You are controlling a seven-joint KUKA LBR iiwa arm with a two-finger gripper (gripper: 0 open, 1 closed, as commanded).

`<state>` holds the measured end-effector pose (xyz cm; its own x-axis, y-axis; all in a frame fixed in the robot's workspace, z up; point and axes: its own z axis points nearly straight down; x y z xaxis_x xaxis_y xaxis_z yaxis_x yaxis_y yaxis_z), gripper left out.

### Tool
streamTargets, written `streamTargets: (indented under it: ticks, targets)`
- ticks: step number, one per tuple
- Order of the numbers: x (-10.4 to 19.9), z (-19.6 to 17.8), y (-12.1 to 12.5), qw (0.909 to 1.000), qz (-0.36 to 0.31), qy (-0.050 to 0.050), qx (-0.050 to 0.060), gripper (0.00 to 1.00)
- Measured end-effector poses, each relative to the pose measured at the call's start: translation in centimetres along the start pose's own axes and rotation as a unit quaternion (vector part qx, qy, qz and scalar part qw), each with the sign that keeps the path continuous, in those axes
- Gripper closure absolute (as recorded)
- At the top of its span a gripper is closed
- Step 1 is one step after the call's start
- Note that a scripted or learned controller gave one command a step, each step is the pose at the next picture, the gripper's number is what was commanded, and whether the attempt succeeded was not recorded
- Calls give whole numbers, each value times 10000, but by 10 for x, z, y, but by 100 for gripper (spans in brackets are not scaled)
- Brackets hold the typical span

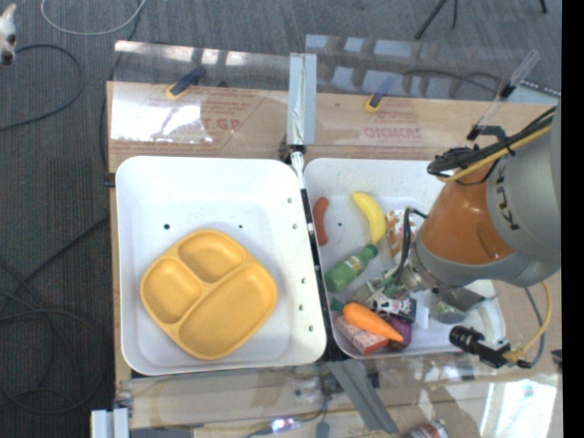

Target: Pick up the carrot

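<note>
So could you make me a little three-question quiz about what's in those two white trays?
1. True or false: the carrot lies in the left bin.
2. What fills much of the left bin?
3. The banana sits: A) nearer the back wall than the carrot, B) on the yellow plate.

Key: 1 false, it lies in the right bin. 2 A yellow divided plate. 3 A.

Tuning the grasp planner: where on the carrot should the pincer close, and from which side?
Probably on the carrot's thick middle, coming from above. It lies flat and slanted, thick end toward the left bin, tip lower right, atop other items in the right bin. Closing across its narrow width looks best; the tapered tip could slip.
</note>
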<state>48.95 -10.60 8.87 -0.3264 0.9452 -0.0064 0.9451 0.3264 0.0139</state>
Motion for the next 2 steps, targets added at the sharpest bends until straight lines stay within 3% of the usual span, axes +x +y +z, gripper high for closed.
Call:
streamTargets:
  ticks: [1,2]
  targets:
    - [0,-9,3,10000,-1,5,-10,100]
    - [0,-9,2,10000,1,13,0,0]
